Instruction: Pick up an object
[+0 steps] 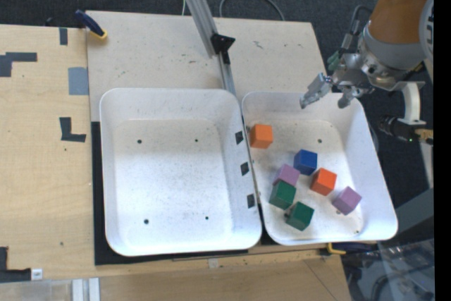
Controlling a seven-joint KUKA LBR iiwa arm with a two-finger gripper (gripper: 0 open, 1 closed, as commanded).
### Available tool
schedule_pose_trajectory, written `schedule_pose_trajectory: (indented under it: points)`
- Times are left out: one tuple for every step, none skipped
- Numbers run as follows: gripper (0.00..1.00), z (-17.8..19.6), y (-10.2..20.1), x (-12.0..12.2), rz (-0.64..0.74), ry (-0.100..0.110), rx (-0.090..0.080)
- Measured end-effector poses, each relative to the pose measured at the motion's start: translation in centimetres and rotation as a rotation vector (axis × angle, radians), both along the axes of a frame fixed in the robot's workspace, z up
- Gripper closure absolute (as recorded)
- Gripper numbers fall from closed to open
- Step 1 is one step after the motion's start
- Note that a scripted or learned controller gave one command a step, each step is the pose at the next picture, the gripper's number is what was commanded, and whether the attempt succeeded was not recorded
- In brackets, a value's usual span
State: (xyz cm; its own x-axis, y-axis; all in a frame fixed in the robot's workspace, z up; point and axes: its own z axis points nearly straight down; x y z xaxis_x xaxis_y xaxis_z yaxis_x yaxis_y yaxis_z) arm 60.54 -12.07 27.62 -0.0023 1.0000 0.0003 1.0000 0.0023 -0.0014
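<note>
Several small cubes lie in the right bin (366,144): an orange cube (261,135) near its left wall, a blue cube (306,161), a second orange cube (323,181), two purple cubes (287,174) (346,200) and two green cubes (282,194) (300,215). My gripper (327,91) hangs over the bin's far right corner, well above and behind the cubes. Its two fingers are spread apart with nothing between them.
The left bin (113,151) sits beside the right one, their rims meeting at the middle. A slanted metal rail (199,0) runs from the top down to the bins' shared edge. A blue and yellow clamp (90,23) lies at the board's far left corner.
</note>
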Motion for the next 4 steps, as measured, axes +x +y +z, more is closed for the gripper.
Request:
schedule_pose_trajectory:
  points:
    - [1.0,1.0,0.1,0.0,0.002,0.0,0.001]
    - [1.0,12.3,-1.5,4.2,0.001,-0.01,-0.003]
    - [1.0,23.5,1.1,4.3,0.001,-0.01,-0.002]
    - [1.0,26.8,3.7,6.3,0.001,-0.005,-0.001]
